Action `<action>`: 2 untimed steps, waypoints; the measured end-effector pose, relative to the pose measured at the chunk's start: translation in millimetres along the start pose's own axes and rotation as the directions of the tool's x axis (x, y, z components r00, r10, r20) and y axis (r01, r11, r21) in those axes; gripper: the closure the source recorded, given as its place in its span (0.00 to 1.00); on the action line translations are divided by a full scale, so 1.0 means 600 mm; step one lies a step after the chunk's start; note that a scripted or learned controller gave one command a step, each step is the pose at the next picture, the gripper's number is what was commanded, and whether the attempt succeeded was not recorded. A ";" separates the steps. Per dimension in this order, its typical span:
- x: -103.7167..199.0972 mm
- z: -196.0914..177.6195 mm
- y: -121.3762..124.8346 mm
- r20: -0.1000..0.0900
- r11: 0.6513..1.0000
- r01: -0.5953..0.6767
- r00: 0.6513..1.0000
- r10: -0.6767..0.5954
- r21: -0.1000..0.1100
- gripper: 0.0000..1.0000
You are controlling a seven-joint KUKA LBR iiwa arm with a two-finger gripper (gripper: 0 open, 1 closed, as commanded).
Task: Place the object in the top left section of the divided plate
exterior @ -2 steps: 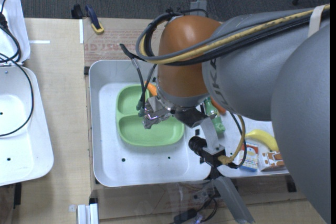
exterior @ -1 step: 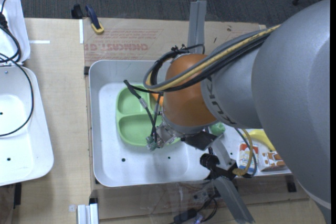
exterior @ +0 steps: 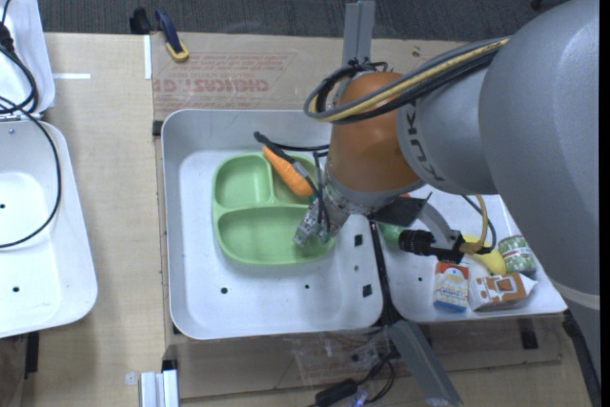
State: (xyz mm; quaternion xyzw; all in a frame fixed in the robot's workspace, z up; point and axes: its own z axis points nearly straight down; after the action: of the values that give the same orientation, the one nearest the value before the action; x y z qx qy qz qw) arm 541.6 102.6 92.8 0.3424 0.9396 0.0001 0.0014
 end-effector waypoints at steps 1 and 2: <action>0.000 -0.109 0.044 -0.002 0.999 0.035 0.999 -0.035 0.001 1.00; 0.121 -0.171 0.081 -0.002 0.998 -0.062 0.998 0.062 0.003 1.00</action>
State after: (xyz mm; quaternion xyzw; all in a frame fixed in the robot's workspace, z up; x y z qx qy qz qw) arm 516.8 186.3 195.1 0.3715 0.9284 -0.0008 0.0001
